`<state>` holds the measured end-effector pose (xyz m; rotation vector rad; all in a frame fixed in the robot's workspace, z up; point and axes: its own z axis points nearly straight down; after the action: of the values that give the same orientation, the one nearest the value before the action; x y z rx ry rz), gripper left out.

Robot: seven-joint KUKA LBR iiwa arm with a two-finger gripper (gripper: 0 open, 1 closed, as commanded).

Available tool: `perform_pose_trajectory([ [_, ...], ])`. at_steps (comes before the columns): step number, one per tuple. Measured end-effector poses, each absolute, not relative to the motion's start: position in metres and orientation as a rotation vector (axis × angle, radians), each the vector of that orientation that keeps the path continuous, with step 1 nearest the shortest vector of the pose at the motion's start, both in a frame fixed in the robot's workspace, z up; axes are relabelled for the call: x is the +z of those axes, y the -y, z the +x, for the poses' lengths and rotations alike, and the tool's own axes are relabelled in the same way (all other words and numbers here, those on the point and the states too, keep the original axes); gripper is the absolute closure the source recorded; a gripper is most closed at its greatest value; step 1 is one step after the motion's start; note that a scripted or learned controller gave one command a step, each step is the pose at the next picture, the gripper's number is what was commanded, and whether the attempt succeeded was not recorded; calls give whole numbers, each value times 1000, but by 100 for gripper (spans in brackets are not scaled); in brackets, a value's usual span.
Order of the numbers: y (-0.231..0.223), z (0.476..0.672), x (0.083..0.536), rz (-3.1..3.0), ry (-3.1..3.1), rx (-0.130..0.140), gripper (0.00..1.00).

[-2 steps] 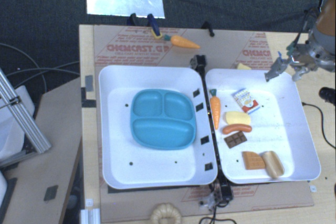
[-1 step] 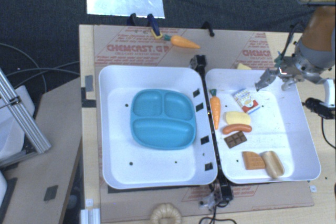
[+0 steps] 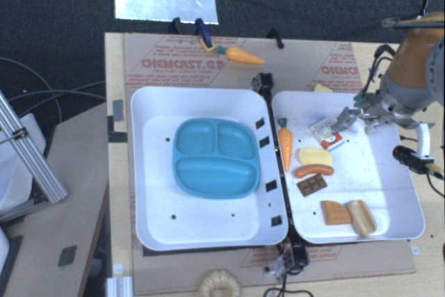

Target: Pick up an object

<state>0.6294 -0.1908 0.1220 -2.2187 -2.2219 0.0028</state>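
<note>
Gripper (image 3: 348, 118) over right bin (image 3: 407, 209), low beside small packet (image 3: 325, 130).

Fingers angled down-left, slightly parted, nothing seen between them; tips just beside packet's upper right edge, contact not clear. Packet flat on bin floor near upper middle. Below it: yellow block (image 3: 314, 156), sausage (image 3: 313, 170), chocolate bar (image 3: 311, 184); toast slice (image 3: 335, 213) and bread roll (image 3: 361, 217) near front; carrot (image 3: 284, 145) along divider. Left bin (image 3: 156, 184) with blue divided plate (image 3: 214, 157). Risks: flat, thin packet likely to slide away under closing fingers rather than lift; possible nudge into yellow block; fingertips scraping bin floor if descent too deep.
</note>
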Motion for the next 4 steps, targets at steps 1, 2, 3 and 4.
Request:
perform_pose_trajectory([
  [1,190,632,87,-2221,2225,-6,0],
  [2,190,635,102,-2223,2232,-13,100],
  [3,193,634,166,-2221,2229,-5,100],
  [4,194,636,221,-2221,2231,-6,100],
])
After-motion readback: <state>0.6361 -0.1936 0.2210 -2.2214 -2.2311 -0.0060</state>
